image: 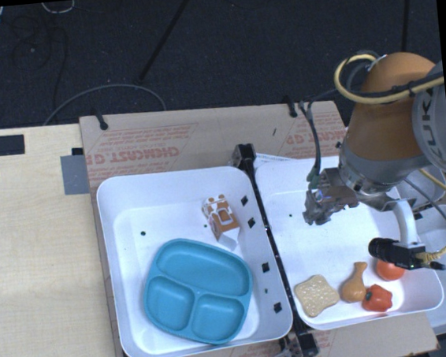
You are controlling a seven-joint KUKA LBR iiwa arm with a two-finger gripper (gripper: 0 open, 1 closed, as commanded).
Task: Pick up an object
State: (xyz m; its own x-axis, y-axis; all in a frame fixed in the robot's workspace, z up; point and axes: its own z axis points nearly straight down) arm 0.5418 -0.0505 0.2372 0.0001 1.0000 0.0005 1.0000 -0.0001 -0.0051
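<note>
In the left bin (117,224), a blue tray (197,291).

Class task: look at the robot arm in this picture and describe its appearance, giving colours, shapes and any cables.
The grey arm has a rounded orange band above the wrist. A pale yellowish cable loop sits over the band. Below hangs a dark metal two-finger gripper, with thin black cables trailing nearby.

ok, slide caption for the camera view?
Gripper over right bin; blue tray in left bin.
</note>
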